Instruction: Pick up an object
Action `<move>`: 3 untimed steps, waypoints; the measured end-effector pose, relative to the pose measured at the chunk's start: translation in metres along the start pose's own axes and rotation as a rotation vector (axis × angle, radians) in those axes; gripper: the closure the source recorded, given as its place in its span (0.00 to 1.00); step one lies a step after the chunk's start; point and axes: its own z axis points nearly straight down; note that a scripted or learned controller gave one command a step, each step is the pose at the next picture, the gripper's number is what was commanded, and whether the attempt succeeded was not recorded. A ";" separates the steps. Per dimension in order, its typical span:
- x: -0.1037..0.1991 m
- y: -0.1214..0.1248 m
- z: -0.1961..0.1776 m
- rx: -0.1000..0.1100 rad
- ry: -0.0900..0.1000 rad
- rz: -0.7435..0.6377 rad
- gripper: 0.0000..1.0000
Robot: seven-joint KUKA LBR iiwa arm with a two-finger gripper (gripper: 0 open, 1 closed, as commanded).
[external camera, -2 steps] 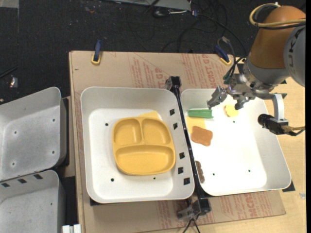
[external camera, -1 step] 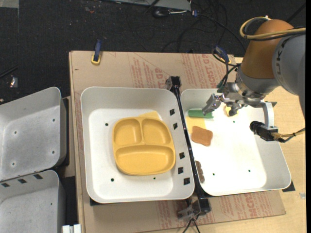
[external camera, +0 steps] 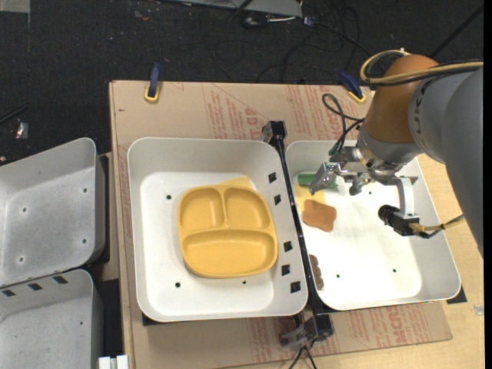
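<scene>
Dark speckled floor point(external camera: 69, 44), loose cables point(external camera: 323, 21)

Cardboard-topped bench point(external camera: 200, 106), two white bins point(external camera: 146, 206) side by side

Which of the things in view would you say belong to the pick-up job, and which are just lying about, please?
Belonging to the job:
- gripper, over the right bin
- brown piece in that bin
- green thing by that bin's far left corner, partly hidden
- yellow divided tray in the left bin

Just lying about:
- blue clamps on the bench's far edge
- cables on the floor
</scene>
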 end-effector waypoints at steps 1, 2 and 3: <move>0.001 0.000 0.025 -0.003 0.000 0.000 0.00; 0.000 0.001 0.013 -0.006 -0.001 0.000 1.00; 0.000 0.012 -0.044 -0.011 -0.001 -0.003 1.00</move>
